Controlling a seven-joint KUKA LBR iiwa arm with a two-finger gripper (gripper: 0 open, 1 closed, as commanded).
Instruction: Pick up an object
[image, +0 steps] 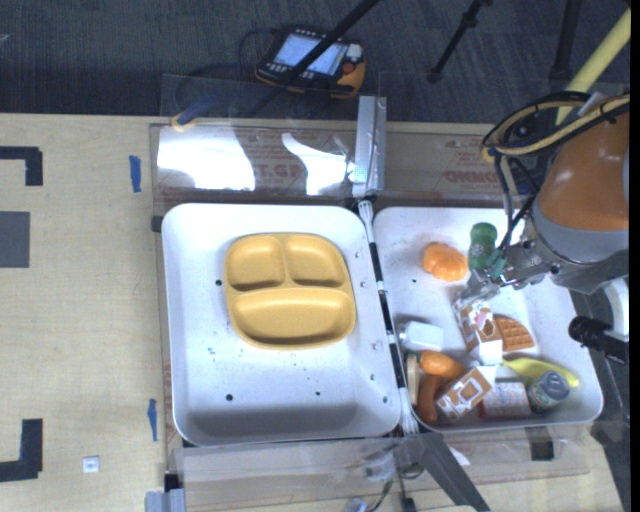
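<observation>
My gripper (483, 283) hangs over the upper middle of the right bin (590, 400), reaching in from the right under the orange band of the arm (590, 185). Just below it lies a waffle packet (497, 332). A green bottle (483, 243) stands right beside the gripper, and an orange fruit (444, 261) lies to its left. Lower in the bin are a white block (421, 335), a carrot-like orange piece (438, 362), a small printed box (465, 391), a banana (546, 371) and a lying bottle (522, 399).
The left bin (190, 400) holds a yellow divided plate (289, 288). A ridge (383, 300) separates the two bins. Black and yellow cables (520, 125) loop beside the arm at the upper right.
</observation>
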